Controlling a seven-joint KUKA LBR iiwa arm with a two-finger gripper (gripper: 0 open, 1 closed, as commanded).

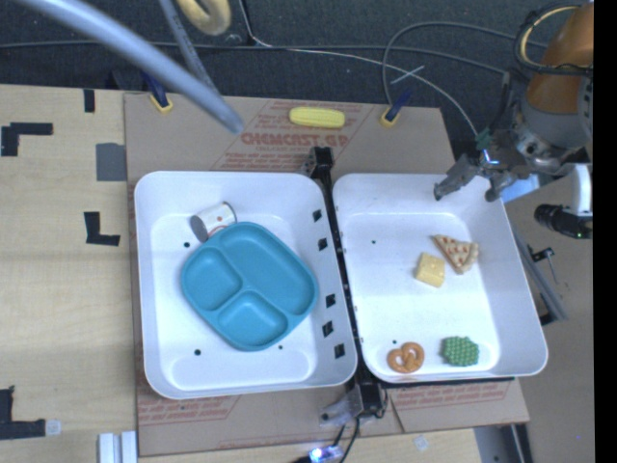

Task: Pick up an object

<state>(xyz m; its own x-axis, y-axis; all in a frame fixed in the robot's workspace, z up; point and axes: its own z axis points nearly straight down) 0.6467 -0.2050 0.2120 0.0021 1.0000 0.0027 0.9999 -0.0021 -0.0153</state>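
My gripper hangs over the back right corner of the right bin, open, with nothing between its two dark fingers. Below it in that bin lie a pizza slice, a yellow cheese block, a pretzel and a green bumpy piece. The pizza slice is the nearest, a short way in front of the fingers. The left bin holds a blue divided plate and a small white cup lying on its side.
A yellow banana-like piece lies on the cardboard behind the bins. Grey tubing crosses the top left, and cables loop behind the right bin. A black clamp sits where the bins meet.
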